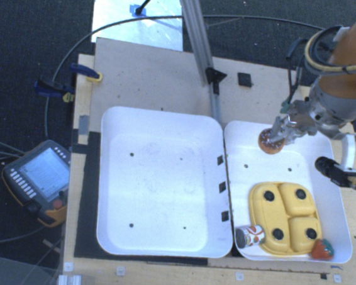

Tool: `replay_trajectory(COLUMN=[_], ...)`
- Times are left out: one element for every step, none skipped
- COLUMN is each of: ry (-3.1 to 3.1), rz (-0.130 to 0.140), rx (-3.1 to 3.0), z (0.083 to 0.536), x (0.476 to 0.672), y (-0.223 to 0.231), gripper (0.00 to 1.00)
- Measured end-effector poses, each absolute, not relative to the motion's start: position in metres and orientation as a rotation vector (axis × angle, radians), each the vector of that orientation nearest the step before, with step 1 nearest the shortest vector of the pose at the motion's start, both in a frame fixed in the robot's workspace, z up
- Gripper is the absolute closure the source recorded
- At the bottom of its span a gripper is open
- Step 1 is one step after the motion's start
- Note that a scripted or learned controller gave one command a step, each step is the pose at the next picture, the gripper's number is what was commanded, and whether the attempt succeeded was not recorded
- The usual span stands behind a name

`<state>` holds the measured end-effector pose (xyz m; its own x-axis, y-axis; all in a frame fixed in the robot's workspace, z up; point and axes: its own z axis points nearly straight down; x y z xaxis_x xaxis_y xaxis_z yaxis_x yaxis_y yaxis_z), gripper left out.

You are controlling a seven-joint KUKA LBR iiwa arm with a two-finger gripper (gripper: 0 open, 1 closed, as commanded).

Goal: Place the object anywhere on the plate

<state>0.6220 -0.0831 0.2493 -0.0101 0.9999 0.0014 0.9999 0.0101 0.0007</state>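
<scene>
Hovering over right bin [332,205] — gripper [277,134] at donut [269,142]; jaws' state unclear, tips blurred.

Round brown donut-like object [270,142] at right bin's far edge; yellow sectioned plate [284,218] flat, near corner.

Arm over the right bin, a doughnut at its gripper

The grey arm's two-finger gripper [279,131] hangs at the far edge of the right shallow white bin [243,153], a small round brown doughnut-like piece [270,142] at its tips. Nearer me sits a yellow four-compartment plastic plate [286,218], a small can [250,236] touching its left corner, a red strawberry [323,249] at its right. The left white bin [155,180] lies alongside.
</scene>
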Motion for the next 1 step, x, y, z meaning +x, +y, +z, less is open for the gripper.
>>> replay_trajectory(ry=[-2.230], rz=[-0.001], rx=[-2.213], z=[0.2485], x=[0.6139], y=[-0.0411], gripper=[1.00])
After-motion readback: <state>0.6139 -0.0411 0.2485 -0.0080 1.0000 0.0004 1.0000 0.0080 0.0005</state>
